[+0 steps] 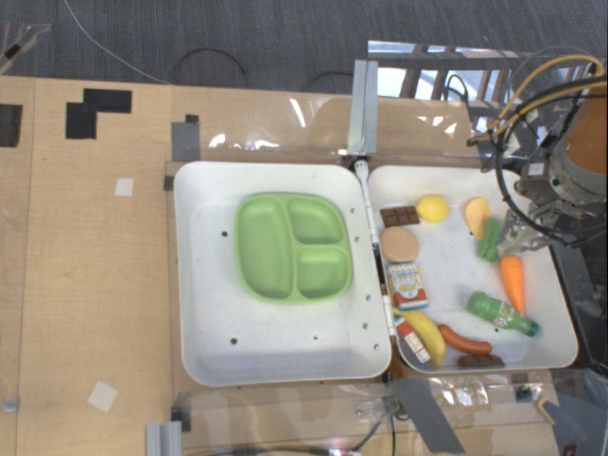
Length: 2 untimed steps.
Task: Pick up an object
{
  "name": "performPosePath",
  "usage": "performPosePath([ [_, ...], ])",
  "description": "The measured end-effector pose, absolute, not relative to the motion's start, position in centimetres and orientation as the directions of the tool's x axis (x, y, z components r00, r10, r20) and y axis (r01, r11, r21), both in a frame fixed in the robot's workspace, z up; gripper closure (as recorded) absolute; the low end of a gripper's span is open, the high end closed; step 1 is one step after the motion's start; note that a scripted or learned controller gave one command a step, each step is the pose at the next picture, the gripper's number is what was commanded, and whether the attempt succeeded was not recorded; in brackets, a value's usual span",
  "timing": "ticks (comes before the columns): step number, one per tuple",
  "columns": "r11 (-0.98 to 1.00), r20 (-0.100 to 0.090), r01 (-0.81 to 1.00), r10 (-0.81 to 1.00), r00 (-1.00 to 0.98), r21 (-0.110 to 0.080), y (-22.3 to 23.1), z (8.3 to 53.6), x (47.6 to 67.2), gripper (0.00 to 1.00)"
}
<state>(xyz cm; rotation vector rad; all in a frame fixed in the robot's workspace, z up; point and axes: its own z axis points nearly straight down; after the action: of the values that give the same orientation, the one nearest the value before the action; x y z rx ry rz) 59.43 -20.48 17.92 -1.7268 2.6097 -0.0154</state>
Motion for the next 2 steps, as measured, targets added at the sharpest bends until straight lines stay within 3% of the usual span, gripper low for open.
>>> performPosePath([
  [1, 0.236, 0.000, -0.971, -0.972, -0.236, -0.039, -18.9, 12.7, 52.6, 1.00],
  [2, 0.362, -0.007, -0.932, -0.932, -0.362, -0.014, -10.2, 20.1, 53.4, 1.00],
])
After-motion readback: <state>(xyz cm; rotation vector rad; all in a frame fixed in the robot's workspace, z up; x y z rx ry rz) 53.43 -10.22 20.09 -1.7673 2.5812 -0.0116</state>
